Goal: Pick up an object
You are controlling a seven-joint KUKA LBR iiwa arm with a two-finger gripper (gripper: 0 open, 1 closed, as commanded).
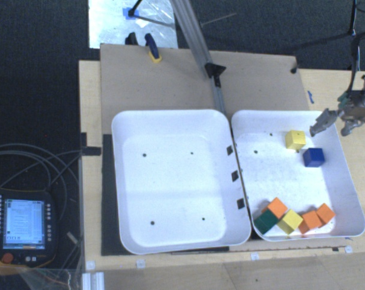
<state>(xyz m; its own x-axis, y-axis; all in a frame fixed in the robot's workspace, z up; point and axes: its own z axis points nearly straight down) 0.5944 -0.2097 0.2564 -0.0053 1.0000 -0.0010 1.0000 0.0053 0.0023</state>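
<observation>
Grey pincer (332, 124) spread wide, empty | arm cut off at right edge | yellow cube (295, 140) near

Bench (92, 101) fills mid-frame, a brown board (170, 77) across its upper part, and two white bins touching side by side: left bin (119, 162) centre, right bin (352, 186) toward the right edge

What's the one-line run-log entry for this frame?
gripper: open, above right bin's far right rim | holding nothing | nearest: yellow cube, blue cube | block cluster: near edge
</observation>
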